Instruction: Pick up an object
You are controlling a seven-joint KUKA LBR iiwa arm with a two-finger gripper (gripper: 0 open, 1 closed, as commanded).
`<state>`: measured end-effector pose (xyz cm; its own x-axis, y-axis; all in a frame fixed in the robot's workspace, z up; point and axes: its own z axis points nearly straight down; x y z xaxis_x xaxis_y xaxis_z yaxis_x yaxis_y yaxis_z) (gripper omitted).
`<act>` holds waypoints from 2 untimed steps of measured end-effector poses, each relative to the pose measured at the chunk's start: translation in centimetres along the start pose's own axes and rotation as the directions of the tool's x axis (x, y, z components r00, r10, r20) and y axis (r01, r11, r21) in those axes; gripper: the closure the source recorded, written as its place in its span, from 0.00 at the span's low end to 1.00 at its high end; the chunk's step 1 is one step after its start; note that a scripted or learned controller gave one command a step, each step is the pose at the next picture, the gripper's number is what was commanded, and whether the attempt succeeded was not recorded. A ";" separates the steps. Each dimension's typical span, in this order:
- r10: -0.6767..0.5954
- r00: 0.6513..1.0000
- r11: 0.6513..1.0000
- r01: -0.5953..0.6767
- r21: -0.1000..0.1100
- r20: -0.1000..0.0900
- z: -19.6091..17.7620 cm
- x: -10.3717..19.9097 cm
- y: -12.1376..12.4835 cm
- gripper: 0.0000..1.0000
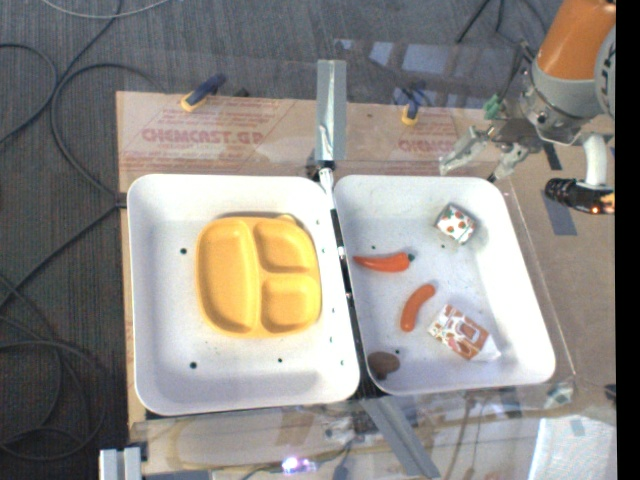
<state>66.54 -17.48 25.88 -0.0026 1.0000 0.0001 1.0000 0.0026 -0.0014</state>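
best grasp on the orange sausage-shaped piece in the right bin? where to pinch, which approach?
Probably a top-down pinch across the middle of the orange sausage-shaped piece. It lies flat and slanted on the right bin floor, long and narrow, so the fingers should close across its short width, turned to match the slant. The red-and-white packet sits close to its lower right, so keep clear of that side. The gripper hovers above the bin's far edge.

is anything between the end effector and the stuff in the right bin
Nothing visible. The end effector hangs open above the right bin's far rim. The small box lies nearest, then the red pepper, the sausage and the packet, all uncovered.
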 end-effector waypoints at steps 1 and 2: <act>-0.075 0.997 0.997 0.075 -0.001 0.004 13.8 -0.2 -0.6 0.00; -0.030 1.000 1.000 0.030 -0.010 0.002 16.9 -2.6 -6.8 0.00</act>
<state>59.73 -20.14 8.95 -0.0325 0.9995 -0.0017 0.9994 0.0325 0.0085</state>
